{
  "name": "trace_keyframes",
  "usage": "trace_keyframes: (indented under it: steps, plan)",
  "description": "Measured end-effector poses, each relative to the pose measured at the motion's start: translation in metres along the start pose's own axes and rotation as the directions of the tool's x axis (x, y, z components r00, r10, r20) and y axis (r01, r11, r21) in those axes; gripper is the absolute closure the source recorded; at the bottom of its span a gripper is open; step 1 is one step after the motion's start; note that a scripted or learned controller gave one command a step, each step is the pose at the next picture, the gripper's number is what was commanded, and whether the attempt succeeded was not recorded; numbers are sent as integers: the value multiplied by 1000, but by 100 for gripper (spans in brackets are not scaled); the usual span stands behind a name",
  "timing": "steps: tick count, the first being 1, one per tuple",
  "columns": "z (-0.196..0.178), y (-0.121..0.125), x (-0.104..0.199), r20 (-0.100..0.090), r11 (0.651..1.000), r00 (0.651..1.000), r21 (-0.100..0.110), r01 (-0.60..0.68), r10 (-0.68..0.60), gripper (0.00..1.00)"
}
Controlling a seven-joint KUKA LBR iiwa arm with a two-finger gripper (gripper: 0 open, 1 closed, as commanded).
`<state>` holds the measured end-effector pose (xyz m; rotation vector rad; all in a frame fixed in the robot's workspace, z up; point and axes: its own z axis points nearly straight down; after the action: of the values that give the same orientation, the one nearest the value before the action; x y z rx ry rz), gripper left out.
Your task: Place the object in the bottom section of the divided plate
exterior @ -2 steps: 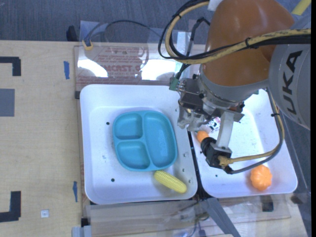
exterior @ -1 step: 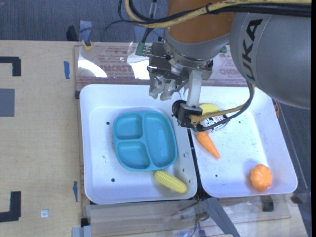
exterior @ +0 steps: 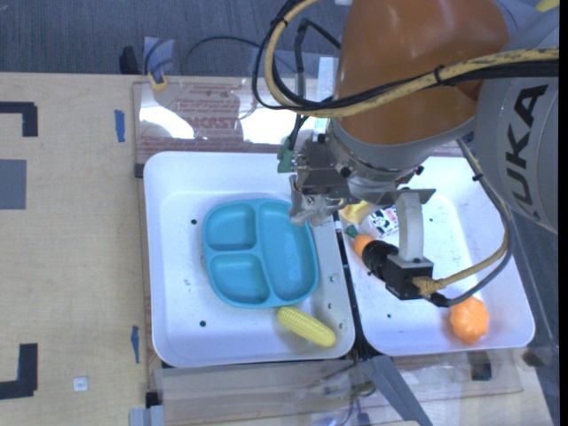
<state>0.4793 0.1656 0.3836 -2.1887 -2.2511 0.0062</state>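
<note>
Arm [exterior: 417,69] hangs over the 2 bins on the desk, jaws [exterior: 312,204] right at the blue divided plate's [exterior: 260,251] right rim. Can't tell if they're open or holding anything. Corn [exterior: 307,326] lies below-left of the plate's bottom section, long axis slanting down-right, just below the jaws.

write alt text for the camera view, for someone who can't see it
A grey and orange arm reaches over two white bins. The left bin holds a blue divided plate with a corn cob beside it; the right bin holds an orange.
</note>
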Motion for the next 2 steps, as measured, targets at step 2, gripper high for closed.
trace_keyframes:
  steps: [2]
  plan:
    - [-52, 25, 7, 0, 987, 987, -10, 159, -159, 100]
